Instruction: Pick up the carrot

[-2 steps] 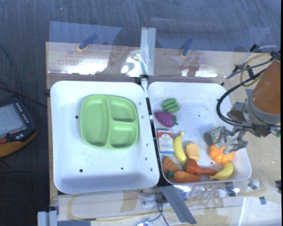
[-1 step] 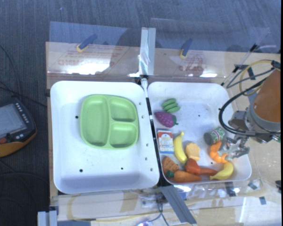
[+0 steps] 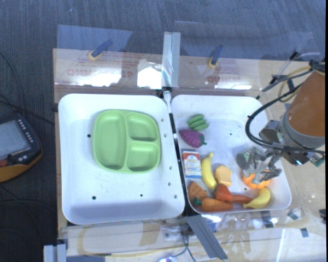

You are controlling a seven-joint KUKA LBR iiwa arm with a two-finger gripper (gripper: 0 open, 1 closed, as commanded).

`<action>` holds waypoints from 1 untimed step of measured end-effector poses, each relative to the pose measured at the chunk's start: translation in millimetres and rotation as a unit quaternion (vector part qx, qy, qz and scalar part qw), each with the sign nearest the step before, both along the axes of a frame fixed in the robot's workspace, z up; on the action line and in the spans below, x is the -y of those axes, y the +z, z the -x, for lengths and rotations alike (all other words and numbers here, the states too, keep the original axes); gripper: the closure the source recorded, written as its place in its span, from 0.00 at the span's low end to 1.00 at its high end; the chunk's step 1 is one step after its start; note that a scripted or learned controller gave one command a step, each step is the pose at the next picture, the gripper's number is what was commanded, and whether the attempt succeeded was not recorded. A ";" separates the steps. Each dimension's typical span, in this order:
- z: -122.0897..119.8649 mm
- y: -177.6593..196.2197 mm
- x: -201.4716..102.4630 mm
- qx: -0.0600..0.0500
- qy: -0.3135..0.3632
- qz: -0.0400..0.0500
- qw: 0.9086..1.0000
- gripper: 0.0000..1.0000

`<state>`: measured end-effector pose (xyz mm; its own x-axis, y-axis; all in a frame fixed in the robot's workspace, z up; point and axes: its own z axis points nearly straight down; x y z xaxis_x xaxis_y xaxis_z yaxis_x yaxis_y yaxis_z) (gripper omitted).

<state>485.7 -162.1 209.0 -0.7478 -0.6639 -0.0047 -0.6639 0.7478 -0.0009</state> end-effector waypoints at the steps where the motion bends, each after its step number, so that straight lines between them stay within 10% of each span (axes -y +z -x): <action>1: -24.3 -86.6 19.4 -0.004 0.139 -0.001 0.990 1.00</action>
